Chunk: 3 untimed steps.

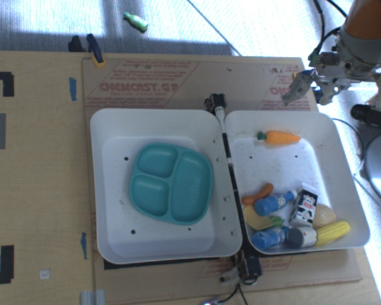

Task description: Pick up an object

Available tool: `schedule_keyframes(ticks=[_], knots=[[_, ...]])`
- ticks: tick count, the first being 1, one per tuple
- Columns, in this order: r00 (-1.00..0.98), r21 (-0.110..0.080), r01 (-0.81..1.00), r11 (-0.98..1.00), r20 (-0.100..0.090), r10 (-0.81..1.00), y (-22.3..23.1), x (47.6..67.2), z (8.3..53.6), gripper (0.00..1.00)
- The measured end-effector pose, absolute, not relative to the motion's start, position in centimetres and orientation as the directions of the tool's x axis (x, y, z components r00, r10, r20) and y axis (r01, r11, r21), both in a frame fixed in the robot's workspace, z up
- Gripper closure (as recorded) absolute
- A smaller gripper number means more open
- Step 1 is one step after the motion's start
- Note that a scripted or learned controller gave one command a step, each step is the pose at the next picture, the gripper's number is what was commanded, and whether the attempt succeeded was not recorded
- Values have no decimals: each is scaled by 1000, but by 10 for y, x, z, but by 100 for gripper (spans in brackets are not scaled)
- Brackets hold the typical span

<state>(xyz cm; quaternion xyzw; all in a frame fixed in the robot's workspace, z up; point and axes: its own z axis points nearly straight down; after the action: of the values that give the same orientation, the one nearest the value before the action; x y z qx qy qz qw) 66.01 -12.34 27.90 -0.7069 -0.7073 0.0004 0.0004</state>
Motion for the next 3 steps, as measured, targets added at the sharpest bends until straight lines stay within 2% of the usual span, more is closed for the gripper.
schedule_keyframes(ticks=[1, 2, 3], knots=[[-110, -5, 994, 110, 2, 994, -115, 596, 118, 0], [-103, 2, 995, 103, 0, 995, -115, 524, 86, 0], [-102, 8, 995, 102, -3, 995, -115, 525, 97, 100]])
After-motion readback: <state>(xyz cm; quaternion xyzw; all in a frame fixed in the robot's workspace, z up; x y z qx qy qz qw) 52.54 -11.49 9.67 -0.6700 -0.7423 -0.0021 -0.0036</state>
